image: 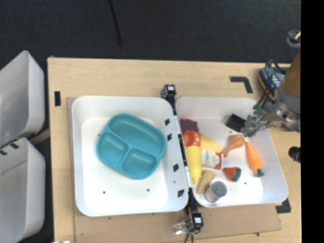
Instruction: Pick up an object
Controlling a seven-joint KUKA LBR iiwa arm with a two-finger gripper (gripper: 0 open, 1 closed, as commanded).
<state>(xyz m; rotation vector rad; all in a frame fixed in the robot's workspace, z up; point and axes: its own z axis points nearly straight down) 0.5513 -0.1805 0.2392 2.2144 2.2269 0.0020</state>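
The right bin holds several toy foods. Among them are a brown drumstick, an orange carrot, a strawberry, a long yellow piece, a red piece, a purple piece, a white and red packet, a tan piece and a grey can. My gripper reaches in from the right and hovers low over the bin's upper right part, just above the drumstick's thin end and the carrot's top. Nothing shows in its grasp.
A teal divided plate lies in the left bin. Black clips line the wall between the two bins. The grey arm with its cables stands over the bench's right edge. White blocks stand left of the bench.
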